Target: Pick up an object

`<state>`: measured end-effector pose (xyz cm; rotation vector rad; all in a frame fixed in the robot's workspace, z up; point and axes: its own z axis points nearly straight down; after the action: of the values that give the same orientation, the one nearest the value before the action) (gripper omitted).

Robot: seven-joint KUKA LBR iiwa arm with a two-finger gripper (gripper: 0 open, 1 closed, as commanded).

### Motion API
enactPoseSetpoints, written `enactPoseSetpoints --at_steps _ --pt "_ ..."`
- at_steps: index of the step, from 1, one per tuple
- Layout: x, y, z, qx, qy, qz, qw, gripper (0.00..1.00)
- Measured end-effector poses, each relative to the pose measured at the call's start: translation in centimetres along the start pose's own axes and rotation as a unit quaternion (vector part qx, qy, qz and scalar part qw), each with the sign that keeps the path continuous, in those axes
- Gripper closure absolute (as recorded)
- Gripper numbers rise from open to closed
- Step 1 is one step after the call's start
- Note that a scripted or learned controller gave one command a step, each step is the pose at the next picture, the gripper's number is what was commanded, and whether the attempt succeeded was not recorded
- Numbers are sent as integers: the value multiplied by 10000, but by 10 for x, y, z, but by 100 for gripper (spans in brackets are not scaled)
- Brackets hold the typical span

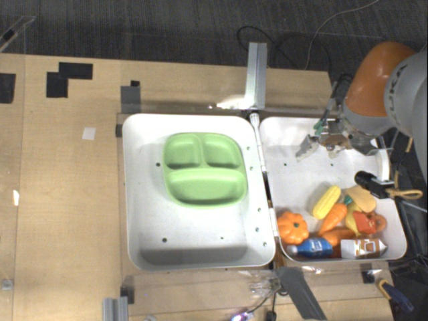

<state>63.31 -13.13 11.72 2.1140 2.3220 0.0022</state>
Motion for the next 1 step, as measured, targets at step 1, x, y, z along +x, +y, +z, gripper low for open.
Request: enactPoseSetpoints --at_steps 1 --pt "-46 17 -2 -3 0 337 9994 0"
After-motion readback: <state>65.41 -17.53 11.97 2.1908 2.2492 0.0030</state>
